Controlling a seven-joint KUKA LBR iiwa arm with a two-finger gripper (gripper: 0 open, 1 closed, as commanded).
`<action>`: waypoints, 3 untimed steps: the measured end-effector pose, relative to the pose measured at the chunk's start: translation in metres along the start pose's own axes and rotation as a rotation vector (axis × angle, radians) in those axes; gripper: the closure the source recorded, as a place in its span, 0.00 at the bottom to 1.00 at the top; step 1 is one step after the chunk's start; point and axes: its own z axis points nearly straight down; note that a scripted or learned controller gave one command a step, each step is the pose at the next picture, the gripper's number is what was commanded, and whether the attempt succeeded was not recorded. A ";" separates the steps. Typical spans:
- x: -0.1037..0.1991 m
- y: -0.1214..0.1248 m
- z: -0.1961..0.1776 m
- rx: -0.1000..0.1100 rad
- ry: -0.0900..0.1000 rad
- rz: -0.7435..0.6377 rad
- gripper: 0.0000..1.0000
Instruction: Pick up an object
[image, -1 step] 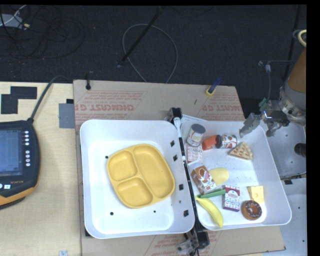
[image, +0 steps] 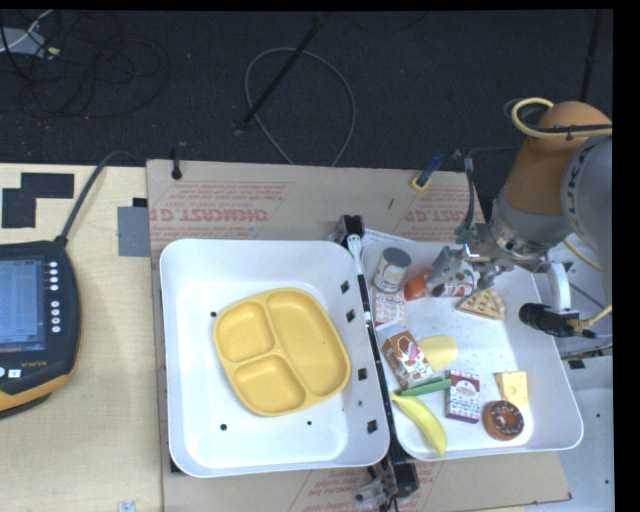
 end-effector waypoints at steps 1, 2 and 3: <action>0.020 0.001 0.064 -0.002 -0.007 0.006 0.00; 0.052 0.001 0.066 -0.003 -0.008 0.003 0.00; -0.001 0.002 -0.023 -0.017 -0.009 0.006 0.00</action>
